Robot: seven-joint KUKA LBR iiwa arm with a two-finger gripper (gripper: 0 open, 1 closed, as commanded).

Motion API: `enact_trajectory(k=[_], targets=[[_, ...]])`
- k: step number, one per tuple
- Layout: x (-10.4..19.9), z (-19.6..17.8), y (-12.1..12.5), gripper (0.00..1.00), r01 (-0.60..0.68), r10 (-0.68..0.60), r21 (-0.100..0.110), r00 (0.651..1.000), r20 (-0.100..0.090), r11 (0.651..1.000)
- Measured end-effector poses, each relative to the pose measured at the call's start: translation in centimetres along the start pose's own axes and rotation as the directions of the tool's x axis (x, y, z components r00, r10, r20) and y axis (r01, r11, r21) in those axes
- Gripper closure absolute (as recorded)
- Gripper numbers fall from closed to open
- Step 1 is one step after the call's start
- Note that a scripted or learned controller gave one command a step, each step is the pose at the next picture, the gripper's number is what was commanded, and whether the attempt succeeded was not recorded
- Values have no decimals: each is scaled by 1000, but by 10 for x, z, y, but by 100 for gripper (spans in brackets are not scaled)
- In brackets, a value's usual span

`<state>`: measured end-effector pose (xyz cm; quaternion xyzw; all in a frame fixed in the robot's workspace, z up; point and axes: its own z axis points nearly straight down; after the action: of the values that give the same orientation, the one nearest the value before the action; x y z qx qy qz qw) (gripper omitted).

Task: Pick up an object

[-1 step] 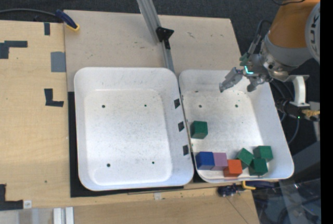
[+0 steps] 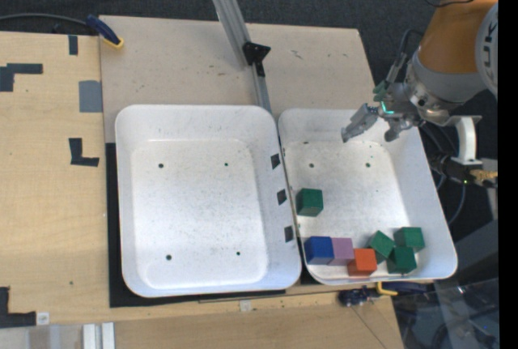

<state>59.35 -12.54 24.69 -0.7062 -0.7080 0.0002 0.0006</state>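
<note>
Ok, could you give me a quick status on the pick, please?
Gripper open, holding nothing, over right bin's far end. Blocks clustered at near edge; lone green block apart. Nothing in the way.

Partial letters, seemingly "UK", on the arm (image 2: 486, 31) at the right edge, nothing else legible

2 bins side by side on bench (image 2: 202, 56). Right bin (image 2: 421, 177): 1 block (image 2: 310, 202) near its left wall; 6 blocks (image 2: 364, 250) clustered along its near edge. Gripper (image 2: 374, 122) over its far edge.
</note>
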Motion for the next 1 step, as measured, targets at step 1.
enact_trajectory(k=[1], targets=[[-4,45,2,0,-2,2,5,1000,1,1000]])
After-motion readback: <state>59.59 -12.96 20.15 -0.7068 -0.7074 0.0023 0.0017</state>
